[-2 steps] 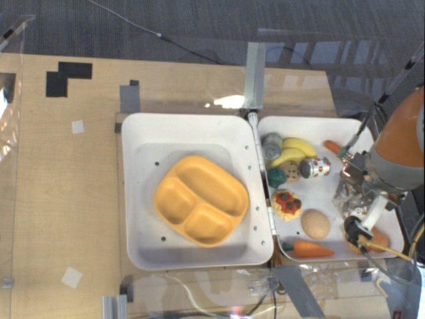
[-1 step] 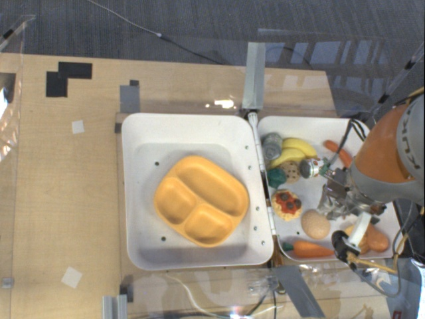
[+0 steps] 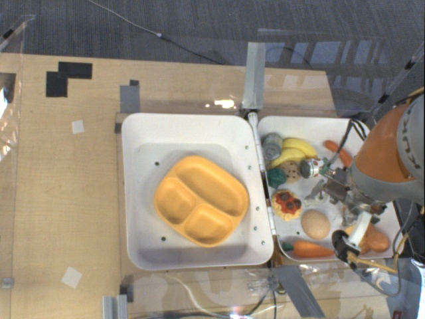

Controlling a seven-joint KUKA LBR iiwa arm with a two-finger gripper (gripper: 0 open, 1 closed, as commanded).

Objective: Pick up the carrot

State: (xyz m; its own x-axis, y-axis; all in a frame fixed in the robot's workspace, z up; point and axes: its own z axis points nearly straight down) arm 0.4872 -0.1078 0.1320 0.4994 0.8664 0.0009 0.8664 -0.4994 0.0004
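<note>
The carrot point(image 3: 313, 249), orange and long, lies flat along the near wall of the right bin point(image 3: 299, 126). My gripper point(image 3: 327, 182) hangs over the middle of that bin, above and to the right of the carrot and apart from it. The grey arm with its orange band point(image 3: 388, 153) comes in from the right and hides the bin's right side. I see nothing between the gripper's tips.
The right bin also holds a banana point(image 3: 297, 150), a grey can point(image 3: 271, 145), a spotted cookie point(image 3: 289, 174), a small pizza toy point(image 3: 287, 203), a beige egg-like ball point(image 3: 316, 224), a small orange-red piece point(image 3: 336, 151) and a brown lump point(image 3: 376, 240). A yellow divided plate point(image 3: 201, 199) lies in the left bin point(image 3: 143, 178).
</note>
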